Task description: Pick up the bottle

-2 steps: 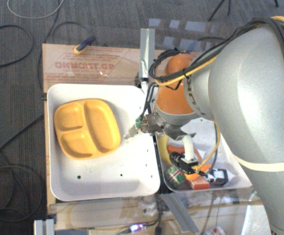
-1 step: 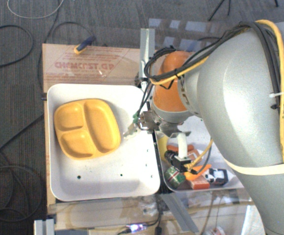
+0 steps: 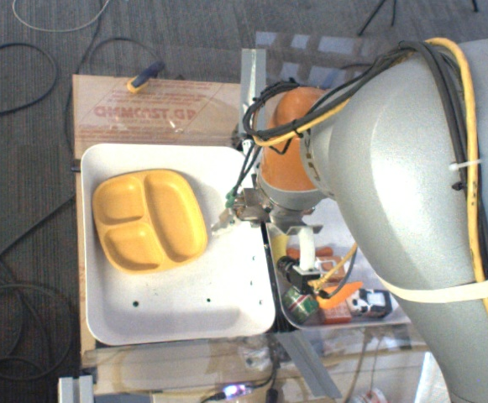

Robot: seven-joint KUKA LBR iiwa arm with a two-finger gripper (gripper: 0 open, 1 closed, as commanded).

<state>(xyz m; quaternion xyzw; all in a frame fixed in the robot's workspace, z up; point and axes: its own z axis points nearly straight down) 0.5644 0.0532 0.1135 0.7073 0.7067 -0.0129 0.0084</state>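
Your arm (image 3: 395,149) looms closest, reaching in from three o'clock and covering most of the right bin (image 3: 287,319). Its gripper (image 3: 290,221) hangs over the seam between the bins; whether it grips anything, you cannot tell. At five o'clock of it lies clutter, probably including the bottle (image 3: 301,302). At nine o'clock, a yellow tray (image 3: 149,218) rests in the left bin (image 3: 185,309).

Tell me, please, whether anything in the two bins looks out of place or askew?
Nothing looks spilled or damaged. The yellow divided plate lies flat in the left bin, slightly skewed to its walls. The right bin holds a jumbled pile of small items, largely hidden by the arm.
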